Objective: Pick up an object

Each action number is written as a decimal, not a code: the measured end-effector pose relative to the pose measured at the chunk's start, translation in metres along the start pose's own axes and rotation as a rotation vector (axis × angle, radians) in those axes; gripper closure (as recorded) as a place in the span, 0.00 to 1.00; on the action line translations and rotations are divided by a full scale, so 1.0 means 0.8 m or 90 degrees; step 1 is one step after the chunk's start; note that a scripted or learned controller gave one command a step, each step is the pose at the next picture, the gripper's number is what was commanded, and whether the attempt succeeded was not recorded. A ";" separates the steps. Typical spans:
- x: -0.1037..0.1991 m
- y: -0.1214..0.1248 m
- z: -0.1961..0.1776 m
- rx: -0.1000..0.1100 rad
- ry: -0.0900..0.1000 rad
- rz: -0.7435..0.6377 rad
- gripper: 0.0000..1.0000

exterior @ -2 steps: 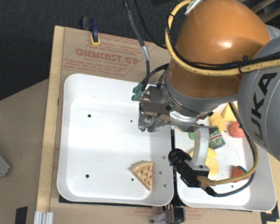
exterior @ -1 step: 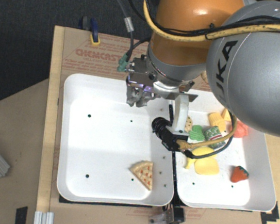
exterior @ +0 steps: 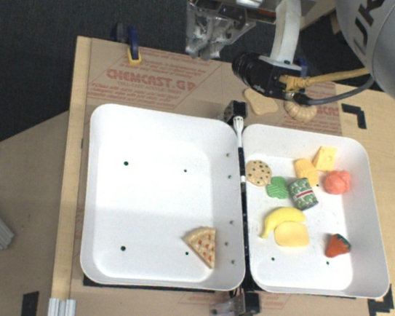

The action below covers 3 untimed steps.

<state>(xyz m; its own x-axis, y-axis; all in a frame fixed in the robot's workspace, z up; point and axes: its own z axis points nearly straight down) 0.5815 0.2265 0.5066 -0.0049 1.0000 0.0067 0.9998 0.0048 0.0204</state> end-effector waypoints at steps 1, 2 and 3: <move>-0.002 -0.032 -0.039 0.009 -0.003 0.002 1.00; -0.003 -0.109 0.080 0.019 -0.006 0.002 1.00; -0.002 -0.128 -0.046 0.006 0.000 0.001 1.00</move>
<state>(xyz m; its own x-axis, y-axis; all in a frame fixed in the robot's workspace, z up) 0.4786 0.2245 0.5416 -0.0030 1.0000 0.0064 0.9999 0.0029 0.0116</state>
